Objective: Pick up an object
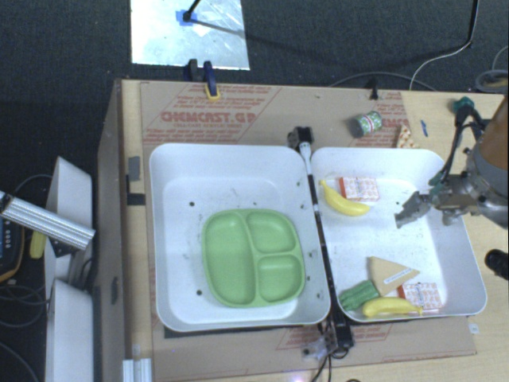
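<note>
Lying in the right bin (pixel 457 289) just left of the gripper (pixel 412 211): a banana (pixel 343 200), red-and-white packet (pixel 359 187) touching it. Gripper above the bin floor, nothing between its fingers, spread impossible to tell. Nearer the bin's front: cheese wedge (pixel 391 272), second banana (pixel 389 306)

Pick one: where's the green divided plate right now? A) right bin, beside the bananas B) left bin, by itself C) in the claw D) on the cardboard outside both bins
B: the green divided plate lies flat in the left bin, while the bananas are in the right bin and the claw hovers over that right bin.
</note>
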`<state>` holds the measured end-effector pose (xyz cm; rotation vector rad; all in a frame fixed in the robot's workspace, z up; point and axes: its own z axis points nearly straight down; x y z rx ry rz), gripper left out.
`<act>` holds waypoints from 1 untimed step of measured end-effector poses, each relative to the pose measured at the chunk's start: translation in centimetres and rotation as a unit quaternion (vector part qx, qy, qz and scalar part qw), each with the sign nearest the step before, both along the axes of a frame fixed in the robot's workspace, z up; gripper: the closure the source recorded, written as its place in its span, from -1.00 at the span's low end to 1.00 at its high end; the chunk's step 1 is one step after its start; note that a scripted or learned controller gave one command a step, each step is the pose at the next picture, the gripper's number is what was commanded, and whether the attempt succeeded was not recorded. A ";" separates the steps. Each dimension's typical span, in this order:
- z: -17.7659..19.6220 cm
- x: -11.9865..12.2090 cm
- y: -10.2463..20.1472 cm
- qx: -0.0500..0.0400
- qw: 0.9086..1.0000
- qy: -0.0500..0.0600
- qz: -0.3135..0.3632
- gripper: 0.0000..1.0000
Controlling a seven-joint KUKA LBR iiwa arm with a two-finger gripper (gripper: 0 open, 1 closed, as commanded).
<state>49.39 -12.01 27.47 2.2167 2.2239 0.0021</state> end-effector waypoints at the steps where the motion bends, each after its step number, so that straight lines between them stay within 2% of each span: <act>1: -5.3 4.0 0.7 0.000 1.000 0.001 0.000 -1.00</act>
